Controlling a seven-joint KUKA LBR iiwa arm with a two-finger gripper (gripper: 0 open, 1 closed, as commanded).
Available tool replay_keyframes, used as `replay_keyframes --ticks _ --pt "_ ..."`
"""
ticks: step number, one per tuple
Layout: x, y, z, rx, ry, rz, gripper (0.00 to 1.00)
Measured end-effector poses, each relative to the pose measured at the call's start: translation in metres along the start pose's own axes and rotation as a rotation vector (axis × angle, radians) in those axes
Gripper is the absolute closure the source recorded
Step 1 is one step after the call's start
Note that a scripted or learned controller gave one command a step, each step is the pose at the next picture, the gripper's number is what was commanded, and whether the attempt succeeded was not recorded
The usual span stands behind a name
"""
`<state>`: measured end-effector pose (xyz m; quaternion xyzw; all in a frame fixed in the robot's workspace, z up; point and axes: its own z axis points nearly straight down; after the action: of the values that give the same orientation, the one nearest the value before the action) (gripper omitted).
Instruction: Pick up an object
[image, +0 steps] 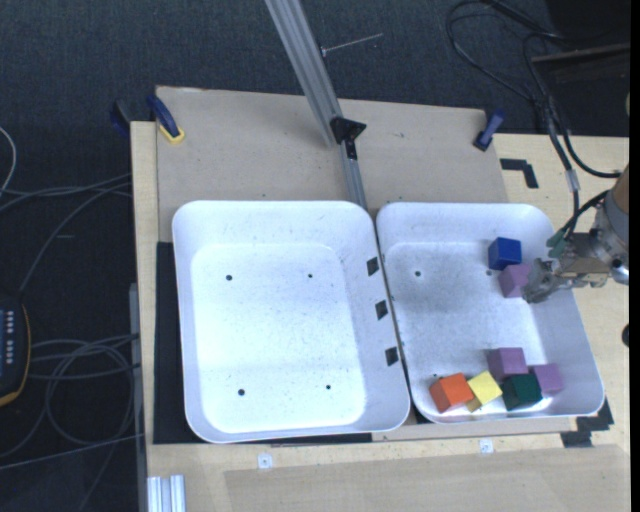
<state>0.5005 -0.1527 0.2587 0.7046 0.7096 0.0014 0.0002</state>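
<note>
Over the right bin, our gripper touches a purple block; finger state we cannot tell.

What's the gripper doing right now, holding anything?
Gripper: at the right bin's right side, against a purple block beside the blue block; open or closed cannot be told.

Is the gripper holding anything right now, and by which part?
It cannot be told. The gripper sits against the light purple block in the right bin, below the blue cube.
</note>
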Motion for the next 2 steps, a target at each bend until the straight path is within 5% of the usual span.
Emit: replay_keyframes --ticks 2 --pt "0.098 0.031 -0.008 0.0 0.0 -0.001 1.0"
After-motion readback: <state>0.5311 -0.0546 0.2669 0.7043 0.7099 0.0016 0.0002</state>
